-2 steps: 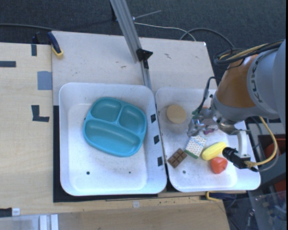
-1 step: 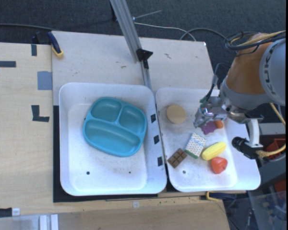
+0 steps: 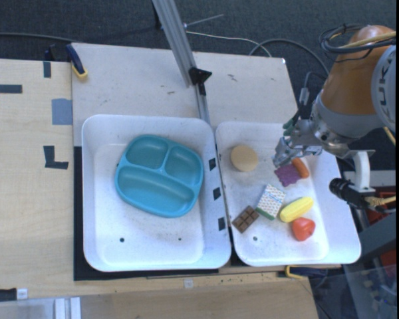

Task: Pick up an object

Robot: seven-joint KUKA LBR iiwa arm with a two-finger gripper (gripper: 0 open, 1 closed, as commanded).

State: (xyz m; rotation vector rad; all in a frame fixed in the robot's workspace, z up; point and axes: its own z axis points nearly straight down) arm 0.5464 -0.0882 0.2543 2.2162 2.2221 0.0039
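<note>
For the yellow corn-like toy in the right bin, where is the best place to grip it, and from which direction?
Probably across the middle of the yellow toy, coming from above. It lies flat and elongated, so the pincer should close across its narrow width. The red toy sits close at its lower side, leaving little room there.

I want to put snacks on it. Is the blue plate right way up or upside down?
Right way up. The blue plate lies flat in the left bin, its three hollow compartments facing up.

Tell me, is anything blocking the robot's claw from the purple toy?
Nothing visible does. The gripper hangs right above the purple toy in the right bin. The orange toy only sits beside it, touching its right edge, and the tan round piece lies apart to the left.
</note>
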